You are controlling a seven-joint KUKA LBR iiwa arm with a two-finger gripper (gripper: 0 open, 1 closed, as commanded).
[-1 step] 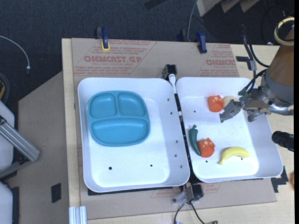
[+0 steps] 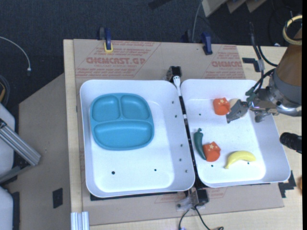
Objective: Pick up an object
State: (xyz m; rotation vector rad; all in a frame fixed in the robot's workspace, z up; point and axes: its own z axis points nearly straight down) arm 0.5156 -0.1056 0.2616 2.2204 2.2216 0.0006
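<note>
The right bin (image 2: pixel 268 143) holds several toys. An orange-red block (image 2: pixel 221 106) lies near its back, with a small beige piece (image 2: pixel 233 102) touching its right side. A green pepper (image 2: pixel 198 140) lies by the bin's left wall, and a red-orange piece (image 2: pixel 212 151) rests against it. A yellow banana (image 2: pixel 240 158) lies near the front. My gripper (image 2: pixel 247 114) hovers over the bin's back right, just right of the orange-red block. Its fingers (image 2: pixel 236 113) are spread open with nothing between them.
The left bin (image 2: pixel 163 166) holds a blue divided plate (image 2: pixel 122 120). A black clip (image 2: pixel 174 74) sits at the back where the two bins meet. Blue clamps (image 2: pixel 106 36) grip the board's far edge. Bare white floor lies in the right bin's middle.
</note>
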